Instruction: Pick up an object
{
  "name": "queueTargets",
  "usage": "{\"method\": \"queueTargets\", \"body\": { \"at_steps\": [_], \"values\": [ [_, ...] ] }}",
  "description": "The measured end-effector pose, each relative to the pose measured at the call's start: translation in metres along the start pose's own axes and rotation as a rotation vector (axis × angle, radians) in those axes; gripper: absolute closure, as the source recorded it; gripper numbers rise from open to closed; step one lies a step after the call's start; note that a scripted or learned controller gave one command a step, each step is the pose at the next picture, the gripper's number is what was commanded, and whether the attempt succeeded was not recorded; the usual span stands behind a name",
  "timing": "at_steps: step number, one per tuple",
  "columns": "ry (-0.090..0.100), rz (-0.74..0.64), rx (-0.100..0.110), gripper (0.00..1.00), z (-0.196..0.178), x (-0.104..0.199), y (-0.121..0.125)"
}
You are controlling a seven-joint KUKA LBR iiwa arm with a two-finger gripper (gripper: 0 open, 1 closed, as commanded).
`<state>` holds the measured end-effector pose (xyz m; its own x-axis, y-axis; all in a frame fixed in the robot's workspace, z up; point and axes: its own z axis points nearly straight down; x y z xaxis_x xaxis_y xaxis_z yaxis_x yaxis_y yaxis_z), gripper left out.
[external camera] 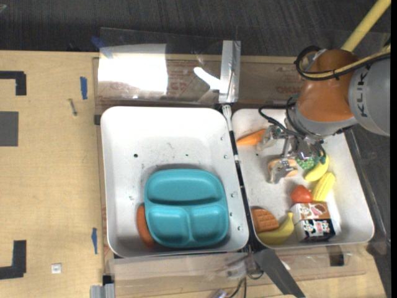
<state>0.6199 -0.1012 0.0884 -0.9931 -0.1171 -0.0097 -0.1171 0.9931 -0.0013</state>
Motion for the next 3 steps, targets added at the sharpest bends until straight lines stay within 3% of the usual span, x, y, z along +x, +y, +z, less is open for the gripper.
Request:
{"method": "queueTargets", "body": {
  "at_steps": [1, 2, 3],
  "values": [
    [0.007, -0.029, -0.001, 0.0, 0.0, 0.078, -0.005],
    [0.001, 0.216, 0.001, 0.0, 0.0, 0.025, -0.014],
    [0.001, 0.256, -0.001, 0.0, 0.001, -0.027, 0.008]
  ]
}}
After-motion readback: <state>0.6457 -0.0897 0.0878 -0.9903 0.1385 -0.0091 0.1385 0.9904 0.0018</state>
